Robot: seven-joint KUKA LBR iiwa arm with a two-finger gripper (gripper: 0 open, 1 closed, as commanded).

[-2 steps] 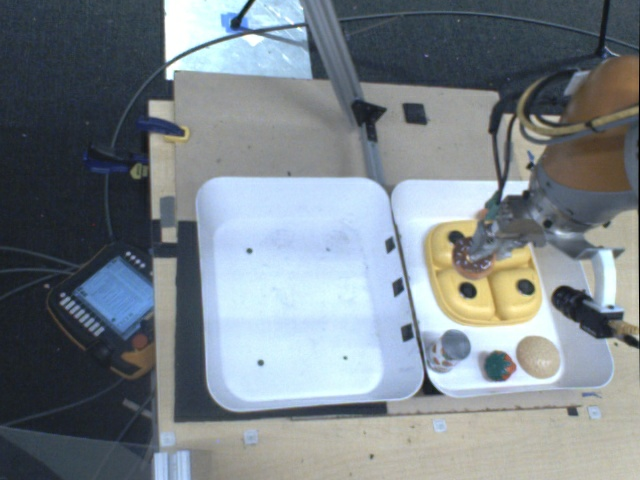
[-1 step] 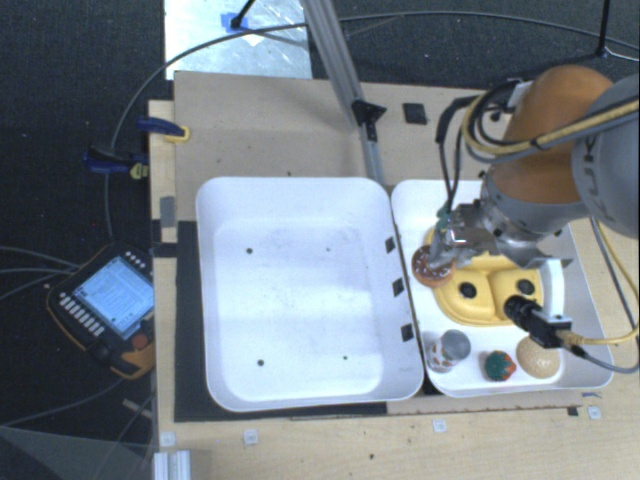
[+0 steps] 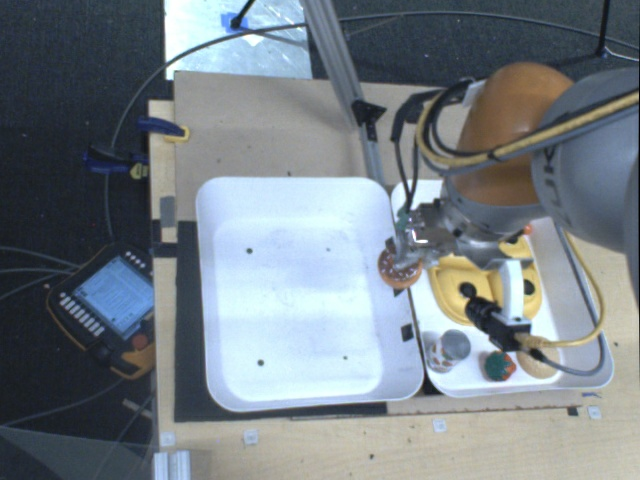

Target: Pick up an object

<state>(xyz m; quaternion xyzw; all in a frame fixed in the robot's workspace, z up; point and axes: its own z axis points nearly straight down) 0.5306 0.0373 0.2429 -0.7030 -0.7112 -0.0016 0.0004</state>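
**Arm.** The grey arm (image 3: 595, 158), with its orange band (image 3: 510, 118) uppermost, reaches in from the right and bends down over the right bin (image 3: 455, 380). Its gripper (image 3: 405, 256) hangs at the inner edge of that bin, above the wall where the two bins meet.

**Item under attention.** A small brown ring-shaped object (image 3: 400, 270) is directly beneath the gripper tip, touching it or very nearly so, over the seam between the bins. From where I stand I cannot tell whether the gripper is clamped on the ring or merely above it. Nor can I tell whether the ring rests on the rim or hangs clear of it.

**Right bin, contents.** A yellow object (image 3: 450, 280) lies near the middle, partly hidden by the wrist. Toward the near edge stands a small grey cup-like piece (image 3: 455, 346). To its right is a green ball (image 3: 497, 366) with an orange patch, and just beyond that a tan rounded piece (image 3: 537, 364). These three sit close together in a row, apart from the brown ring.

**Left bin** (image 3: 290, 268). It has a white floor with a few small dark dots on it.

**Surroundings.** Both bins sit on a tan desk (image 3: 250, 118). Blue clamps (image 3: 160, 126) grip the desk at its far left corner. A control pendant (image 3: 105, 303) with a lit screen lies on the dark floor left of the desk. A metal pole (image 3: 335, 48) slants down from the top toward the far edge of the bins.
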